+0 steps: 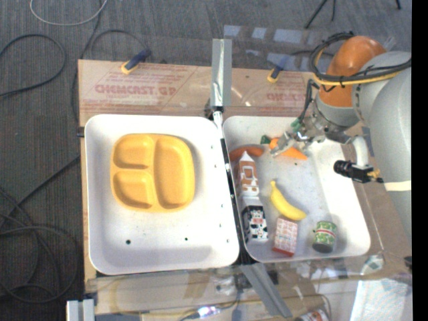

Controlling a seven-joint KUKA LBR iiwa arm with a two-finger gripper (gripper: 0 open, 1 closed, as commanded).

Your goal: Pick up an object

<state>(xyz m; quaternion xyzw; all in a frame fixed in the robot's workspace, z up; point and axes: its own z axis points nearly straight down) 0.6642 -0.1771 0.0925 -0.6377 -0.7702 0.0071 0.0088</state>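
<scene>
Two white bins side by side. Left bin [100, 246] holds a yellow divided tray [154, 171], sitting toward its 11 o'clock part. Right bin [348, 206] has the clutter: orange-and-white bottle [249, 174] along the 9 o'clock wall, black-and-white carton [255, 224] just below it at 7 o'clock, banana [285, 202] near center, red-and-white box [285, 237] at 6 o'clock, green can [324, 236] at 5 o'clock. Gripper [296, 138] is low at the bin's 12 o'clock, right by an orange wedge-shaped piece [293, 152]; can't tell whether it's open, closed, or gripping anything.
</scene>
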